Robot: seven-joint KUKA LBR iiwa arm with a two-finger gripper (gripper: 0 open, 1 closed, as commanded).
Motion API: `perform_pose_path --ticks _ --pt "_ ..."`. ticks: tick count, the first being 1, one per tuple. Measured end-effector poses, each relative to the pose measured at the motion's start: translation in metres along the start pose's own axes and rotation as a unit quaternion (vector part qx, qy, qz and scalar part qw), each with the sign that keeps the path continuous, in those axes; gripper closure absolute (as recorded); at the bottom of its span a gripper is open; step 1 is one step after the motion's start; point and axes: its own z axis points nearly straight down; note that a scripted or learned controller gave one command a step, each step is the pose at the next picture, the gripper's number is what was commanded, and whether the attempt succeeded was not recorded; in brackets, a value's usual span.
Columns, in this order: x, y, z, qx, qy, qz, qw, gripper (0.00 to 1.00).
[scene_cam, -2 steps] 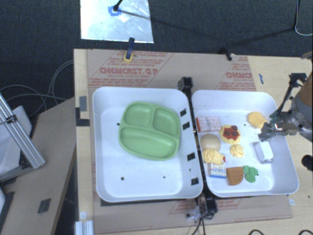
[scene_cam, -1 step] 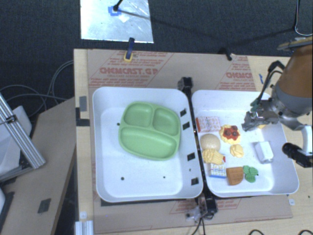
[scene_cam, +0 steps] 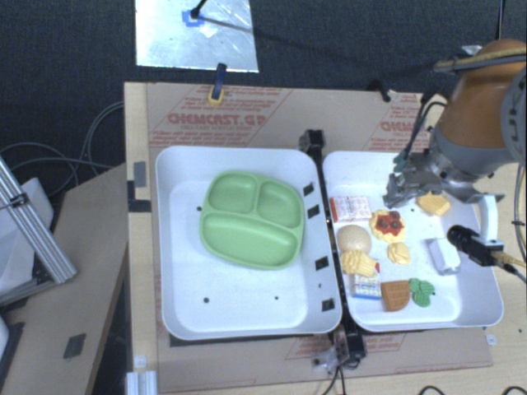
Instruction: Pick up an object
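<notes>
My gripper (scene_cam: 398, 189) hangs over the upper middle of the right bin (scene_cam: 486, 307), on the grey arm coming in from the right. Just below it lies a red and yellow pizza-like piece (scene_cam: 388, 223). A yellow wedge (scene_cam: 433, 204) sits to the gripper's right. A white and red packet (scene_cam: 350, 208) lies to its left. Further down are a beige bun (scene_cam: 355, 238), a yellow corn-like piece (scene_cam: 359, 262), a small yellow item (scene_cam: 398, 253), a white block (scene_cam: 445, 256), a brown toast slice (scene_cam: 395, 295) and a green leafy piece (scene_cam: 422, 290).
The left bin (scene_cam: 177, 303) holds a green divided plate (scene_cam: 251, 219). A small printed box (scene_cam: 366, 285) lies by the toast. A black divider strip (scene_cam: 325, 220) runs between the two bins. A shiny sheet (scene_cam: 196, 23) lies beyond the bench.
</notes>
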Motion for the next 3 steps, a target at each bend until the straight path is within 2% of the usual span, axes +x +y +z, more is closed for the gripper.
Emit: perform_pose_path --ticks 2,3 --pt "0.098 0.03 0.021 0.001 0.0 0.0 1.0 1.0" --pt "0.093 0.036 0.021 0.0 -0.001 0.002 1.0 1.0"
